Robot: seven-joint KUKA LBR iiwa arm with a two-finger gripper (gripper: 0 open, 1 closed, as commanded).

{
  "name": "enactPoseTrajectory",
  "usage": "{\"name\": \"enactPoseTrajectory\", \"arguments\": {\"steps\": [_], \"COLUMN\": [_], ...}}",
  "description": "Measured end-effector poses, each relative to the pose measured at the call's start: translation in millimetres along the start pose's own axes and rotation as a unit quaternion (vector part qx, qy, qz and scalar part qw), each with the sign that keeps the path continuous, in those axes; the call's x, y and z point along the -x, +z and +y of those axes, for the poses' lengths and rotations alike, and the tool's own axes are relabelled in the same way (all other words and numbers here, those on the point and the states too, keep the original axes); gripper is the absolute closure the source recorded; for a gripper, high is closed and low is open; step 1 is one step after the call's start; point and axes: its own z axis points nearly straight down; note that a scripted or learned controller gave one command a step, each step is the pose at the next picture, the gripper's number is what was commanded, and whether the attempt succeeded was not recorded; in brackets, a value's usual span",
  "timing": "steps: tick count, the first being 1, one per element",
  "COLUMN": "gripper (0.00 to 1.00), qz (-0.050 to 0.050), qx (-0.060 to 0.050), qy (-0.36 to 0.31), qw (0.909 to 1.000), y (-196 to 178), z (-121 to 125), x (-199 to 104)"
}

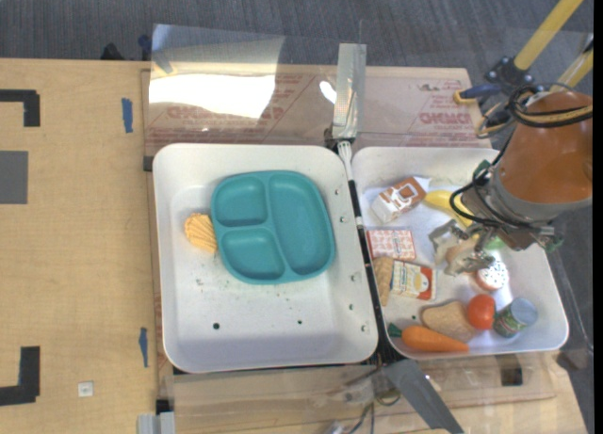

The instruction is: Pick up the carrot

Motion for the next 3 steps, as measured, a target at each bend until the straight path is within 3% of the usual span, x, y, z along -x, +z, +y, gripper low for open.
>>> {"name": "enactPoseTrajectory", "arguments": {"steps": [1, 2, 3], "gripper": [1.0, 1.0, 1.0], "qz": [0.002, 0.003, 0.0], "qx": [-0.003, 0.008, 0.004], "qy": [-0.103, -0.317, -0.316], "qw": [0.9947, 0.9484, 0.9488], "y": [-235, -181, -193], "z": [-52, -20, -21], "x": [-52, -88, -85]}}
